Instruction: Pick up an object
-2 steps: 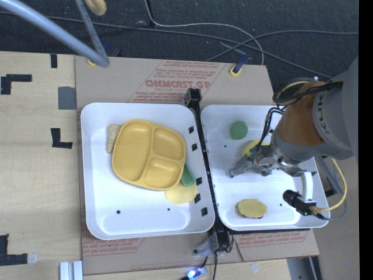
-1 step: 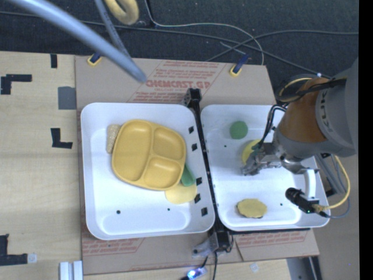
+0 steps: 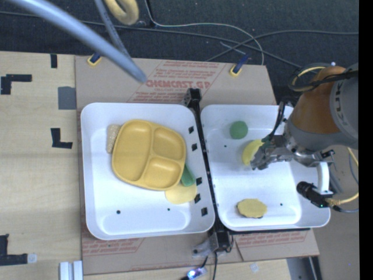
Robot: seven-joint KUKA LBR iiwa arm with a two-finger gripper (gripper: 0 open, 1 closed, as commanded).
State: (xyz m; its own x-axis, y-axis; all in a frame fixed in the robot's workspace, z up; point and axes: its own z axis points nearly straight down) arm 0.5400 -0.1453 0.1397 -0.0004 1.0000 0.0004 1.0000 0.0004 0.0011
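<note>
The gripper sat low in the right bin, touching a yellow-green piece; jaw state could not be told. It risked nudging that piece aside, while the green ball lay near.

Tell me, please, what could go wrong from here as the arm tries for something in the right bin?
The gripper sits at the edge of the yellow piece, so a pinch may slip off it. The green ball lies close by and could be knocked away, since it rolls.
</note>
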